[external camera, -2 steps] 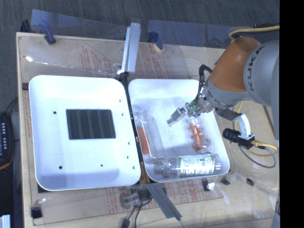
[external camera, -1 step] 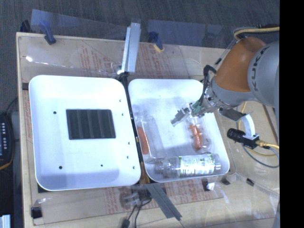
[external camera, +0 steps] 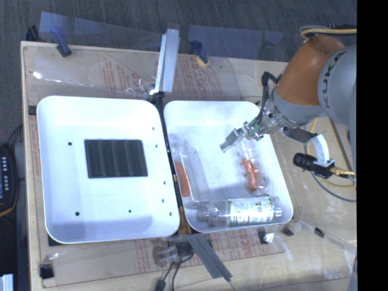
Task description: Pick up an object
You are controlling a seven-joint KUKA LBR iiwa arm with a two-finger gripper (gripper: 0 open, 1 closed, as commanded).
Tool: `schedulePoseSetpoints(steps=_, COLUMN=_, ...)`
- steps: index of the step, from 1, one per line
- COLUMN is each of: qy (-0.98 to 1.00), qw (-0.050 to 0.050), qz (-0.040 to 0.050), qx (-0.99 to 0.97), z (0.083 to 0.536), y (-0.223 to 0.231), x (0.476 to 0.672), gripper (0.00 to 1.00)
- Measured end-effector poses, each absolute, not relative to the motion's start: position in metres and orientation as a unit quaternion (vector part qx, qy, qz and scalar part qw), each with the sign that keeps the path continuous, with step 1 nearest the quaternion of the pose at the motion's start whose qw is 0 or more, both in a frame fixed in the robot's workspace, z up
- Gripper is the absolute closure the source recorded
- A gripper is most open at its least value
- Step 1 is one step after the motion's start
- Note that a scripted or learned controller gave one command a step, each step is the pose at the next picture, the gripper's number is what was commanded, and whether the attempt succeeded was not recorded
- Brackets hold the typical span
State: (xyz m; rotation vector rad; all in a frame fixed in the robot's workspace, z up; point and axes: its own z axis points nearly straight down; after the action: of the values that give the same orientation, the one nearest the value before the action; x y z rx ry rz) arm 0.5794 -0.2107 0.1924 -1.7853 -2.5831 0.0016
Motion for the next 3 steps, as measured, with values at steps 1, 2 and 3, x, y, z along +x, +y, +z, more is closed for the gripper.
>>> schedulePoseSetpoints(steps=1, qy=-0.823, qw=0.001, qz=0.0006, qx=-0.569, z=0.192, y=-0.211, x=0.579, gripper=0.0)
schedulePoseSetpoints(steps=2, qy=-0.832, qw=0.002, qz=0.0007, qx=-0.554, z=0.156, y=-0.209, x=0.586, gripper=0.0)
schedulePoseSetpoints(steps=3, qy=-0.846, qw=0.0, qz=0.0005, qx=-0.533, z=0.181, y=-0.208, x=0.577, gripper=0.0)
